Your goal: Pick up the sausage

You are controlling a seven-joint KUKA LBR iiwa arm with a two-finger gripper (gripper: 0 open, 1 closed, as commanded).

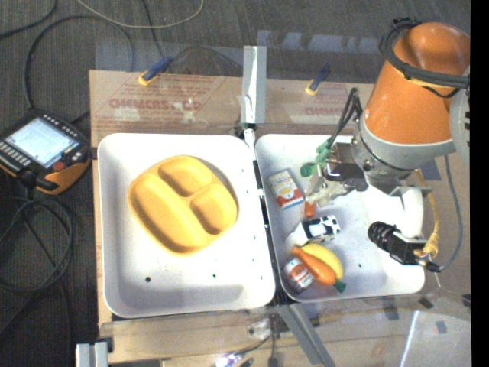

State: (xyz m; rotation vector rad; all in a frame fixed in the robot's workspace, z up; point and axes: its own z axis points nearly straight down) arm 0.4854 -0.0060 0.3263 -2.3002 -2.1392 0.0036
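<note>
In the right bin (397,285), a small reddish-orange piece that looks like the sausage (309,208) lies near the middle, mostly hidden under the gripper. My gripper (322,194) hangs low just above it, reaching in from the right under the grey and orange wrist. The view does not show whether anything is held.
Also in the right bin are a small red and white carton (284,188), a black and white toy car (321,226), a yellow fruit (324,257) on an orange carrot (315,267), a small can (298,275) and a green piece (309,168). The left bin (114,281) holds a yellow divided plate (183,202).
</note>
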